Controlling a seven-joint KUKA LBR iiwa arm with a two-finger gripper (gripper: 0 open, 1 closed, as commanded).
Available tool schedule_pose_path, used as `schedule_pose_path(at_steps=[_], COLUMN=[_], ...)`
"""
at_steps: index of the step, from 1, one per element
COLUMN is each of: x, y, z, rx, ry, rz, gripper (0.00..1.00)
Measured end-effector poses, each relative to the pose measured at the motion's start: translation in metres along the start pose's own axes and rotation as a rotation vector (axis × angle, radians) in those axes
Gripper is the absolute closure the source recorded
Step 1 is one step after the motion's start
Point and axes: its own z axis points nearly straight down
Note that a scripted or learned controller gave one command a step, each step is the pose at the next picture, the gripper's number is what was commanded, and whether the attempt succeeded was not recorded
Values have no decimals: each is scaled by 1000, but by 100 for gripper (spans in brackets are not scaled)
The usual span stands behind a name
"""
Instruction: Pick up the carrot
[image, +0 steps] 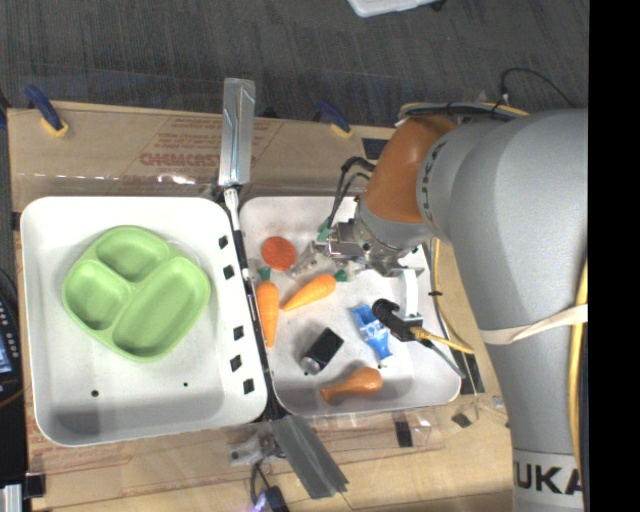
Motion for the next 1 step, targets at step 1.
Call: schedule_pose_path(at_steps=[1], x=[0], y=[-35], z=[0], rx=[-1], ry=[0], rz=[-19], gripper=[0])
